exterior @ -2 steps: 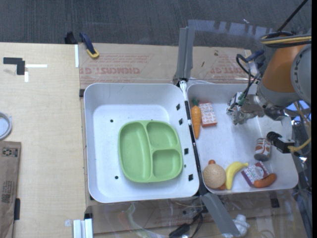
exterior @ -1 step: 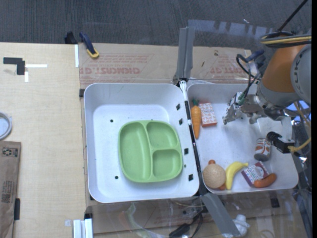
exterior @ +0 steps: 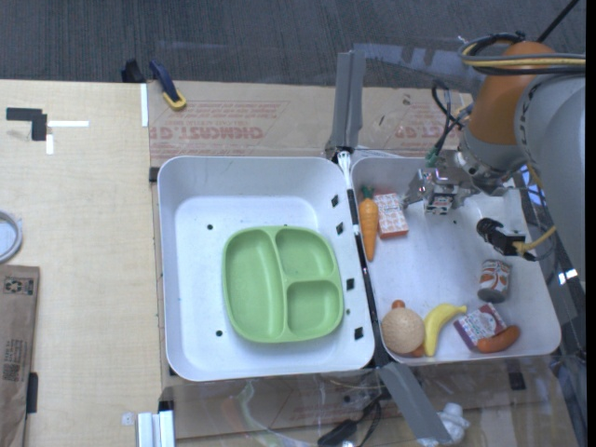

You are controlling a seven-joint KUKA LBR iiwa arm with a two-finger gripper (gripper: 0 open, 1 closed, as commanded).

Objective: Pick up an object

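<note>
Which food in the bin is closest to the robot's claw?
The small orange-and-white box is closest. It lies just left of the gripper, with the carrot past its other side. The banana and the can lie farther away, toward the bin's front.

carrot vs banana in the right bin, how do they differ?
The carrot is orange and straight; the banana is yellow and curved. The carrot lies along the bin's left wall beside a small carton; the banana lies near the front edge against a round tan item. Both lie flat in the right bin.
</note>
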